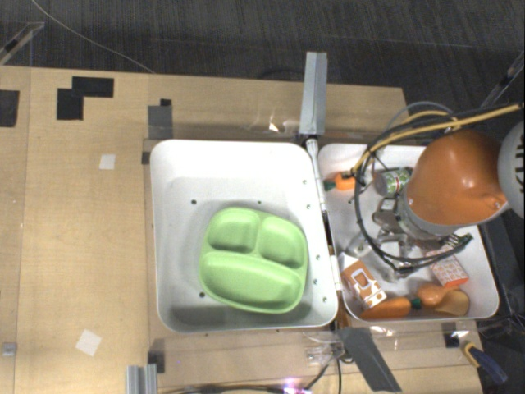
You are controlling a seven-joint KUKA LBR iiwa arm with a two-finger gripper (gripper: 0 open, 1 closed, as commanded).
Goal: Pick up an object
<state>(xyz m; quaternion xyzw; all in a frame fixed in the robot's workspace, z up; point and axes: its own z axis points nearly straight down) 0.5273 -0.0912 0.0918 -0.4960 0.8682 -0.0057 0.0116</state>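
Nearest to the camera is the orange band (455, 179) of the arm, a large rounded shape that hangs over the right bin (490, 300) and covers much of it. Below this band sits the grey wrist with black cables looped around it, and the gripper (399, 238) points down into the bin. Its tip is hidden by the wrist and the cables, so I cannot tell how the gripper stands or whether anything is in it.

Objects for the task lie in the same bin, mostly along its near wall. A small orange and white box (362, 282) lies toward the near left corner. Just beside it, an orange carrot-shaped toy (388, 306) lies with its long axis parallel to the near wall. To its right is a brown rounded object (449, 301), and a pink patterned packet (449, 271) lies just above that one. One more small orange piece (344, 182) rests near the far left corner of this bin.

From the gripper, the box and the carrot toy lie toward the near wall and a little to the left in the picture. I judge the box to be the closest candidate.

In the left bin (176, 175) rests a green divided tray (254, 258), well apart from the gripper.
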